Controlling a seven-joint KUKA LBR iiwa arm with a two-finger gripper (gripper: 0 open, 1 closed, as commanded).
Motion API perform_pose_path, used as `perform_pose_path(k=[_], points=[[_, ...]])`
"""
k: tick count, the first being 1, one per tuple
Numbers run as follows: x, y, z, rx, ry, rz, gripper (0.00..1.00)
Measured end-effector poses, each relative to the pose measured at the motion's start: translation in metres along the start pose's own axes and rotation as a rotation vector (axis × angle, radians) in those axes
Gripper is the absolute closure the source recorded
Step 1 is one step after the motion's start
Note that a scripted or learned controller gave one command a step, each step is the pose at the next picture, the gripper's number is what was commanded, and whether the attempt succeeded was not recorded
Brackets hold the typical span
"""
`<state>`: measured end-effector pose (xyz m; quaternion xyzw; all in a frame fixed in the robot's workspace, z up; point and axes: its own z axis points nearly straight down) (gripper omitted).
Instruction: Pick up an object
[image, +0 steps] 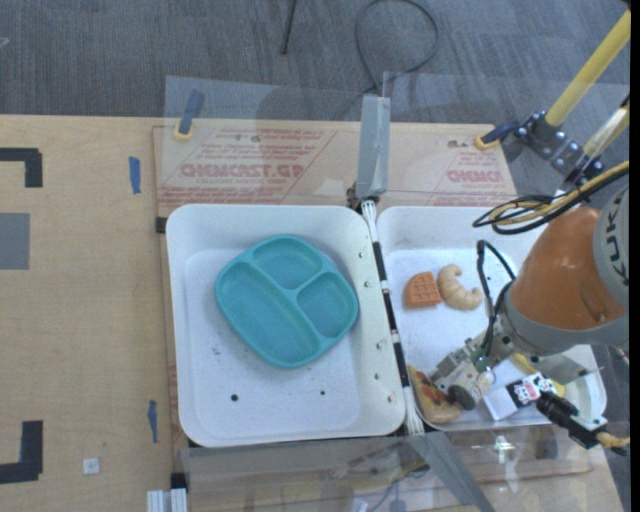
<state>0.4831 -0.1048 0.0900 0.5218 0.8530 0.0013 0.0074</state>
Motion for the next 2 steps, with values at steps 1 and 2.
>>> perform_pose_path(k=[1, 2], points=[[0.0019, -0.0002, 0.0002, 0.001, 0.002, 0.068, 0.0], [0.0038, 0.0031, 0.0, -0.001, -0.001, -0.038, 0.0]])
